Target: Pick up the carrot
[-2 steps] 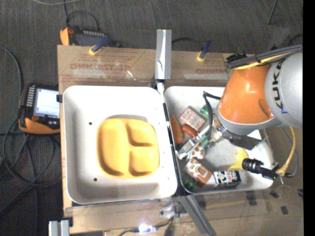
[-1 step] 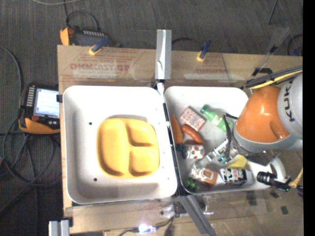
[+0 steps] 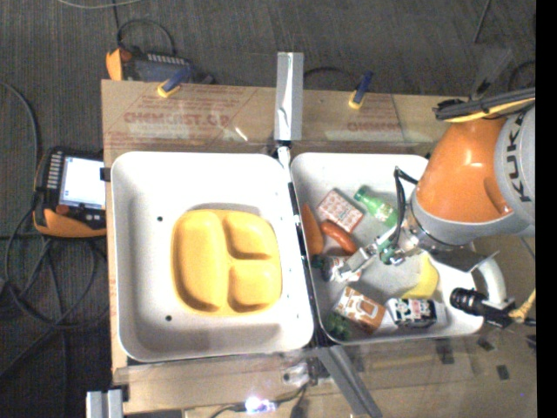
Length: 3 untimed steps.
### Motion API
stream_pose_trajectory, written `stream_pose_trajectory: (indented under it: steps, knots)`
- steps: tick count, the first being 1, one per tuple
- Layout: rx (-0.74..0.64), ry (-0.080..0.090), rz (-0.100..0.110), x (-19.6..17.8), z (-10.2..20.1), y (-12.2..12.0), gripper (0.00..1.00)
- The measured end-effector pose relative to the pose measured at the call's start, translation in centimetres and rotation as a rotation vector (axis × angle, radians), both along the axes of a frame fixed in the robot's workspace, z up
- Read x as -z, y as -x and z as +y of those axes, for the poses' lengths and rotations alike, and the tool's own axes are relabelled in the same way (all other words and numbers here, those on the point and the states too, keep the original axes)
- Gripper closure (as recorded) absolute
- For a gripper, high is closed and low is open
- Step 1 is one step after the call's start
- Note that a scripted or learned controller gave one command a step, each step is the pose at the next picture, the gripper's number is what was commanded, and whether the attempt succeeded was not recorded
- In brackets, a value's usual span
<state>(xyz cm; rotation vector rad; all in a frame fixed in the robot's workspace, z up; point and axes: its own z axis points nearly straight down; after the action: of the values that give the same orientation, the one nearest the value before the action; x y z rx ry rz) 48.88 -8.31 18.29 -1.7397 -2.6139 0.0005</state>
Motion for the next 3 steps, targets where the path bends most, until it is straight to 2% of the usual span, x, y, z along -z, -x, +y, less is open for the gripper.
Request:
stream_pose_trajectory:
  steps: [1,2,3]
  knots:
    - [0.001,-0.001,0.0,-0.9,0.0,-0.1,1.0]
    - [0.028,0.001,0.0,-5.1,4.1,0.5,1.0]
    - [0.216,0.002,0.0,-6.0,7.5,0.4,1.0]
